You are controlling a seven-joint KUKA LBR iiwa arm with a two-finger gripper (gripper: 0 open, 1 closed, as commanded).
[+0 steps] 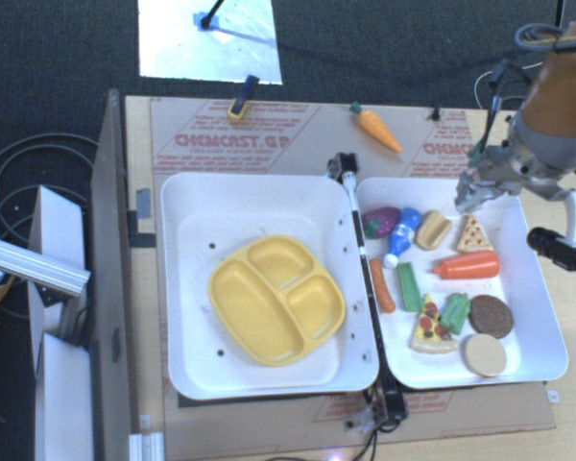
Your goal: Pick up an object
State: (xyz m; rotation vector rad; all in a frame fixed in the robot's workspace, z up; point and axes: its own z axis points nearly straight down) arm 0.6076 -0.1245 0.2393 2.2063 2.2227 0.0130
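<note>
The right white bin (pixel 542 301) holds several toy foods: a purple piece (pixel 382 222), a blue bottle (pixel 400 233), a tan bun (pixel 432 230), a triangular wedge (pixel 473 234), a red-orange sausage (pixel 467 266), a green block (pixel 408 287), a pizza slice (pixel 428 329), a brown patty (pixel 490 316) and a beige disc (pixel 484 355). My gripper (pixel 468 198) hangs over the bin's far right part, just above the wedge and right of the bun. Nothing visibly hangs from it.
The left bin (pixel 187 257) holds a yellow divided plate (pixel 276 299). A toy carrot (pixel 376 129) and a yellow-and-blue clip (pixel 238 104) lie on the cardboard behind the bins. A black rod (pixel 360 243) runs between the bins. Cables lie at far left.
</note>
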